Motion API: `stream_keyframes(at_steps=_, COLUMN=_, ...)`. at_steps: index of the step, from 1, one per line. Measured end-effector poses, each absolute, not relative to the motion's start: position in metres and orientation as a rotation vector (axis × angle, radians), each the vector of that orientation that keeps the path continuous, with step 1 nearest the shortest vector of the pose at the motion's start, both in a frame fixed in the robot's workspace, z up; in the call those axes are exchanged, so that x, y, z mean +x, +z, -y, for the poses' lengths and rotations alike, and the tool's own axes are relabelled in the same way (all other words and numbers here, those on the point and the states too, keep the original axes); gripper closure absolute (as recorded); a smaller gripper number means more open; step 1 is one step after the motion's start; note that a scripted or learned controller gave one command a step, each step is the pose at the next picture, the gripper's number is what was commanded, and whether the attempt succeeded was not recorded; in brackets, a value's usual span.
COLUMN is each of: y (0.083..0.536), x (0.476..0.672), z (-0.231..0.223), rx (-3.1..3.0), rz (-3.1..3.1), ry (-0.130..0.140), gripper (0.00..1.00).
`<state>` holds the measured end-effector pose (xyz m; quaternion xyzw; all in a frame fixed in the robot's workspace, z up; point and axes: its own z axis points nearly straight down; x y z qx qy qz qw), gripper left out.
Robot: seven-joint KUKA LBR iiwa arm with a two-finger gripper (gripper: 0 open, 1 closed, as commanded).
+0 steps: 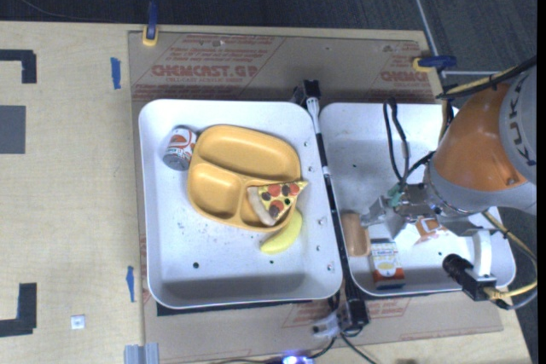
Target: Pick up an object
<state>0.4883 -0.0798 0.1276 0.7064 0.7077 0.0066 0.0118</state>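
The arm (482,153) reaches into the right bin (358,128), its gripper (399,213) pointing down; whether it is apart or together cannot be made out. A tan bun-like object (353,234) lies just left of it, a small red-and-white carton (386,261) just below.

The arm (499,141) is grey, with a broad, rounded orange band just above the wrist and part of dark lettering on its pale upper casing. Black cables loop from the wrist housing. The gripper (401,213) is a grey metal assembly with small teal and orange spots near its base.
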Motion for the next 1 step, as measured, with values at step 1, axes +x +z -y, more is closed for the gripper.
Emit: stream_keyframes(at_steps=1, y=0.1275, x=0.4882, z=0.0800, rx=2.203, rz=-2.206, ry=0.020, gripper=0.00)
